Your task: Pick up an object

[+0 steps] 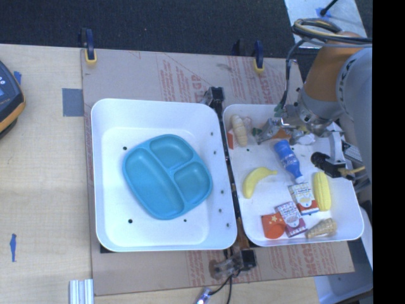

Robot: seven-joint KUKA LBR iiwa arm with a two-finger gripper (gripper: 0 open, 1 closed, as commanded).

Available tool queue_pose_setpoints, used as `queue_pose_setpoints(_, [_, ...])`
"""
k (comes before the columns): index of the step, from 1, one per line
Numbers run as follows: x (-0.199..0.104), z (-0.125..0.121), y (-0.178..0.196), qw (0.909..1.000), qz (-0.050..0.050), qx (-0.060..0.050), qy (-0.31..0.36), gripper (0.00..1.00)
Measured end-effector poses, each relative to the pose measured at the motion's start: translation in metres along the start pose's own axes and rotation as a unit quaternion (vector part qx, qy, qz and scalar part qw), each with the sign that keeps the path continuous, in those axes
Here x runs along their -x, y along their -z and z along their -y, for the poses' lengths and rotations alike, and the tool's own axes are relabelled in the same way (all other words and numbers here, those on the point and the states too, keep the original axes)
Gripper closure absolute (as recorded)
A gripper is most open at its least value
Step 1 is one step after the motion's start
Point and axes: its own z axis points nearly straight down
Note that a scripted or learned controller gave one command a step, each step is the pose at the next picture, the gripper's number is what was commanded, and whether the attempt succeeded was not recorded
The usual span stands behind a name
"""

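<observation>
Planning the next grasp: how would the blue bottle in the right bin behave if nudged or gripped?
The blue bottle lies on its side, so it would probably roll if nudged. Its rounded body looks smooth, perhaps slippery. It looks small and likely light.

The arm [335, 75] is cut off at the right edge. The gripper [285, 126] is too blurred to judge. The yellow device [9, 100] is cut by the left edge.
</observation>
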Motion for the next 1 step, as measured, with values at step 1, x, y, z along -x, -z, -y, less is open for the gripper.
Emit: queue_pose_setpoints(1, [-0.0078, 0.0249, 0.0018, 1.0, 0.003, 0.007, 0.0, 0.0])
